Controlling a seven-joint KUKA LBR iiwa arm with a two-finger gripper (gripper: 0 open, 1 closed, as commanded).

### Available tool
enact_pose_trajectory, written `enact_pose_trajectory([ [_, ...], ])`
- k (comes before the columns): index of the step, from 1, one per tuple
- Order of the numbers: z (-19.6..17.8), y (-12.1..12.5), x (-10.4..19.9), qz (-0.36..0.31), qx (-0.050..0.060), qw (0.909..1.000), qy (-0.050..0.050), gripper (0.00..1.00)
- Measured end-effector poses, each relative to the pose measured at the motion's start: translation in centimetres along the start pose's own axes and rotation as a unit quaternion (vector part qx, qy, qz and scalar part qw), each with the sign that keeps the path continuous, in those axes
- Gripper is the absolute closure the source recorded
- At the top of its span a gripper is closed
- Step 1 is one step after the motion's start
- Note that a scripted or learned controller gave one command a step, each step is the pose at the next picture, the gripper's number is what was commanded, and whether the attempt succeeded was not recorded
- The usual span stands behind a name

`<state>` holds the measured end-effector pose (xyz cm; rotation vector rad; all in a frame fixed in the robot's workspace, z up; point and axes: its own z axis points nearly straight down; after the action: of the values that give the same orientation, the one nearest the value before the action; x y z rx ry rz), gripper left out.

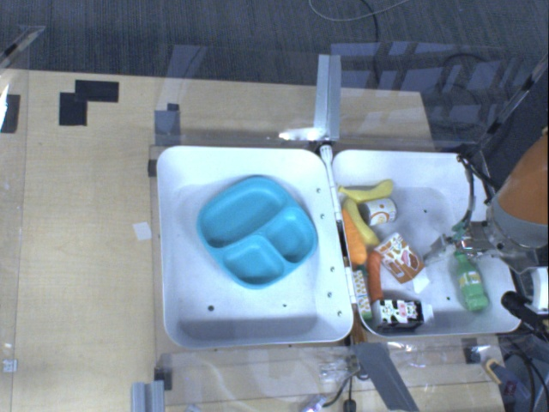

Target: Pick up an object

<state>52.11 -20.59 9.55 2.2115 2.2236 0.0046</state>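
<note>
Right now your gripper (459, 249) sits over the green bottle (471, 286) at the right bin's (429, 183) far right side; its state I cannot tell. Expect a light, stiff, slippery bottle (probably plastic), so pinch across its mid-body.

1 blue plate (256, 230) sits in the left bin (176, 256) — 2 black marks (86, 99) on the far-left bench (77, 230).

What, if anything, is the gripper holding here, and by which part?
It cannot be told. The gripper sits low in the right bin, just above the green bottle, but the view does not show the bottle between its fingers.
</note>
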Motion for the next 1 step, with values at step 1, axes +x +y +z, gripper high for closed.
enact_pose_trajectory([
  [1, -1.1, 0.18, -0.02, -0.001, -0.002, 1.0, -0.001, 1.0],
])
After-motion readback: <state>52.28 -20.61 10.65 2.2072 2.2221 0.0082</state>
